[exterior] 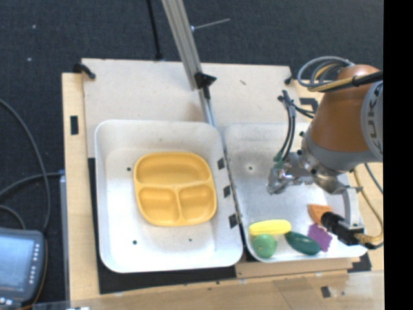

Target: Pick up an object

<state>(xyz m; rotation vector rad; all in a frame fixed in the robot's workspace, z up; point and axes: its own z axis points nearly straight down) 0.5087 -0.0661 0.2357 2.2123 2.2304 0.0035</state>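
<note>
Smooth yellow oblong [270, 227], round green ball [263, 244] and dark green oval [302, 243] lie near-right; jaws' state unclear on the gripper [277, 181].

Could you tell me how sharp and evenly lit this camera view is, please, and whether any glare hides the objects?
In the camera view, lighting is even and soft, shadows faint; the yellow divided plastic tray shows no glare; the small toys, such as the yellow banana-shaped piece and round green ball, look slightly soft; the metal two-finger gripper is blurry.
</note>
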